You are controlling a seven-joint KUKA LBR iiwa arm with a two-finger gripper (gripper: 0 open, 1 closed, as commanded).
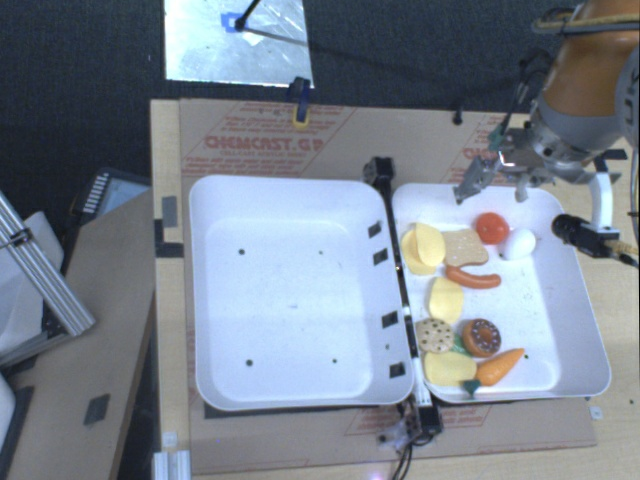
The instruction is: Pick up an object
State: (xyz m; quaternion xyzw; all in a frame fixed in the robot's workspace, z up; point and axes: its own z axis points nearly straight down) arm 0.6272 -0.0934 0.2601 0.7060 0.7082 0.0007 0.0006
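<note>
The right bin [575,318] holds several toy foods. A red tomato [491,227] and a white egg [518,243] lie near its back edge, beside a bread slice [463,248] and a yellow piece [423,246]. Farther forward are a sausage [472,278], a cookie [434,335], a chocolate donut [481,337] and a carrot [497,366]. My gripper [495,188] hangs over the bin's back rim, just behind the tomato. It is open, with nothing between its fingers.
The left bin [290,288] sits beside the right one, with black clips along the shared rim [385,258]. Behind the bins a shiny sheet [238,28] lies on the dark floor. A cardboard sheet [270,138] lies under both bins.
</note>
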